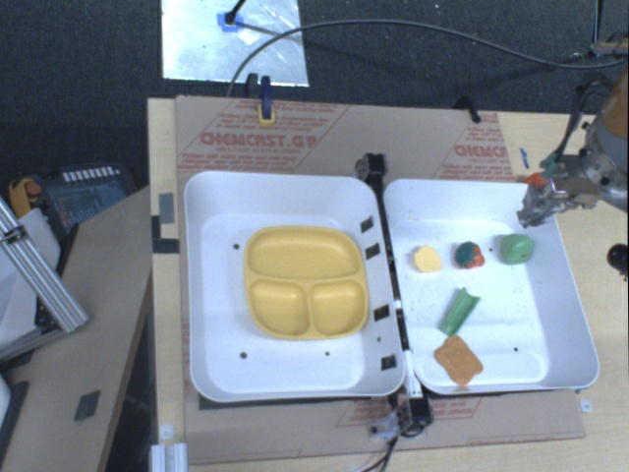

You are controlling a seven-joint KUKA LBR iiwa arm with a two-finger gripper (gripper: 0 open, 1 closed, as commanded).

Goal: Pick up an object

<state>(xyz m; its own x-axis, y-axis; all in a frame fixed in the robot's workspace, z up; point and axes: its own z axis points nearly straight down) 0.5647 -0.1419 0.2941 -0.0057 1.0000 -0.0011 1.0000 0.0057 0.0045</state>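
Camera view: gripper [536, 209] at frame right, above upper right of right bin [560, 362]; grip state cannot tell. Green ball [516, 249] just below it. Yellow tray [305, 281] in left bin [211, 293].

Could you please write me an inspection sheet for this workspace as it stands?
Surface: two white bins side by side, left bin and right bin, on a board.
Job's things: in the right bin, a yellow piece, a red-and-green piece, a green ball, a green wedge and an orange slab.
Clutter: a yellow divided tray in the left bin.
Grippers: the gripper hangs over the right bin's far right corner, above the green ball.
Cables: a dark cable crosses the floor behind.
Surroundings: a metal sheet on dark floor.
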